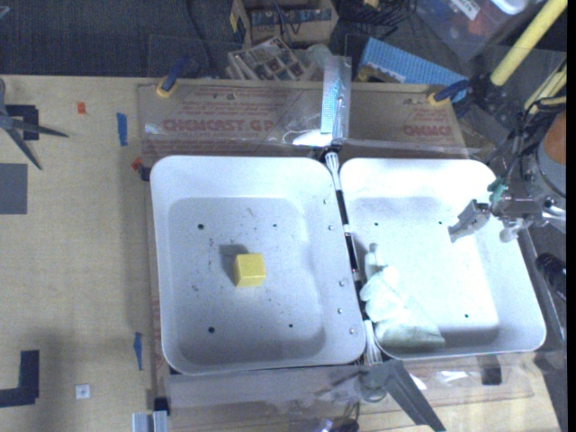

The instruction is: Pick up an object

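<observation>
A grey metal bracket [396, 394] sits at the counter's [72, 241] near edge, below the seam where the two bins meet; it is the nearest thing to the camera.

The tool [486, 216] hangs over the right-hand part of the right bin [468, 183], near that bin's right rim, with nothing between its parts. It is too small and blurred to say whether it is spread or pressed together. Just right of it the arm [553, 151] comes in over the counter's right edge, its orange band showing.

Out from the tool, towards the bin's near left corner, a crumpled white cloth [387, 295] lies against the left wall, with a pale greenish pad [409, 334] beside it at the near wall. Both are well apart from the tool, with bare bin floor between.

Across the shared rims, a yellow block [250, 269] rests alone near the middle of the left bin [180, 187], far from the tool. Both bins' raised rims stand between them.

Behind the bins a cardboard sheet [234, 120] lies along the far edge, held by clamps [171, 84], with a shiny metal strip [335, 106] upright at the seam. A blue tape mark [121, 129] lies on the counter's left part.
</observation>
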`<state>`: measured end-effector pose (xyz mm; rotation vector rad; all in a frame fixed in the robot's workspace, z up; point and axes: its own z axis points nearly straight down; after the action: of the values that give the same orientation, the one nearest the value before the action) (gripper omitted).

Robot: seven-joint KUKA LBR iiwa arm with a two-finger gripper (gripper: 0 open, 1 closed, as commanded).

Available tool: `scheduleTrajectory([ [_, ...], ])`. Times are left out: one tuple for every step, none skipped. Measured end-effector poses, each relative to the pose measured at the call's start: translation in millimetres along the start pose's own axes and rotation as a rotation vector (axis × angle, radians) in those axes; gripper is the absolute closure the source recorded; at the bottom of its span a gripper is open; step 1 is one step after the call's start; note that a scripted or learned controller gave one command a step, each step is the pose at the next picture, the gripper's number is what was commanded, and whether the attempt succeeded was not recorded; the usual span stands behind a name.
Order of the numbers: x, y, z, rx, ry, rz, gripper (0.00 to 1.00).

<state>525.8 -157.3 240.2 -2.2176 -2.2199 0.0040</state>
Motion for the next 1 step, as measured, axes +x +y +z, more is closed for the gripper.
scheduleTrajectory([
  [-37.5,-13.7,-36.2,-0.005,-0.002,0.343,0.0],
])
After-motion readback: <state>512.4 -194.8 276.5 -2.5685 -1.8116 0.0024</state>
